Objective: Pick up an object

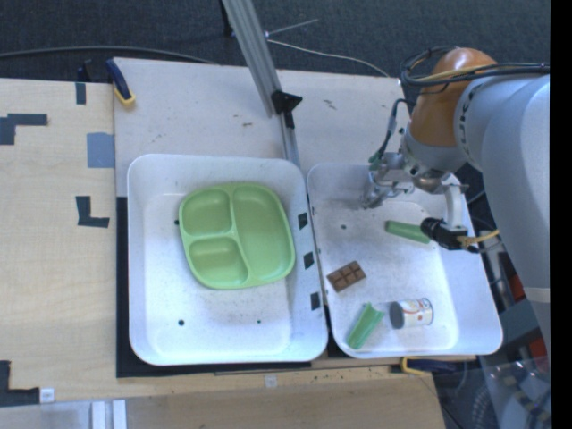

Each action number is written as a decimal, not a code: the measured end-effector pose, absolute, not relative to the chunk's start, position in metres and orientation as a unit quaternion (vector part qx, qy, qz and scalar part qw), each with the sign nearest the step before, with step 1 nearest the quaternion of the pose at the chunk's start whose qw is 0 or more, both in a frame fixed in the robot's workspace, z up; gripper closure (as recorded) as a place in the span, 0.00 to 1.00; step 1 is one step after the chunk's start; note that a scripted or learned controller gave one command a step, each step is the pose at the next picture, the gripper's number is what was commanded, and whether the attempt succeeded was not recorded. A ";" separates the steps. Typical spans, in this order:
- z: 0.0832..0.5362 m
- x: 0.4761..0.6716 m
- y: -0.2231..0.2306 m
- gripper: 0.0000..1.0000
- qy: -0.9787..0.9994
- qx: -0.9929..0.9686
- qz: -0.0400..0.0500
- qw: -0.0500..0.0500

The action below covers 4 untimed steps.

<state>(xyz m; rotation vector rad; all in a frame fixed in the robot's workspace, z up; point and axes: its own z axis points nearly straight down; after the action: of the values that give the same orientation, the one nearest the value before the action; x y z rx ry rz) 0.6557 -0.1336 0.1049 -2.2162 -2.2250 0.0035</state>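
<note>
**Gripper poised over the right bin, green stick closest to hand**

The likeliest pick, as I judge it, is the green stick [407,231]. It lies flat on the floor of the right bin [465,324], near the gripper [374,195] but apart from it: lower in the view and a little to the right. Its long axis runs roughly across the bin, left to right, with the right end dipping slightly. A grasp would probably want the jaws closing across that line, not along it.

The gripper hangs over the upper part of that bin. Nothing is visibly held in it, and from here I cannot tell whether it is open or closed.

Farther from the gripper, toward the bottom of the view, sits a brown ridged block [347,276]. Beyond that, well apart from the gripper, are a green wedge-shaped piece [365,325] and a small white can [411,313] lying side by side. Off to the gripper's left in the view, the left bin [152,320] holds a green divided plate [237,235].
</note>
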 end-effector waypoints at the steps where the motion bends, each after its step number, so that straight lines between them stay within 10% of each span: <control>1: 0.167 0.654 -0.128 1.00 -0.708 -0.706 -0.001 -0.002; 4: 0.242 0.652 -0.075 1.00 -0.709 -0.705 0.000 0.001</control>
<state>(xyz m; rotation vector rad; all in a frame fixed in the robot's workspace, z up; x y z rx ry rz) 0.6518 -0.0748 0.2416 -2.2128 -2.2268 -0.0010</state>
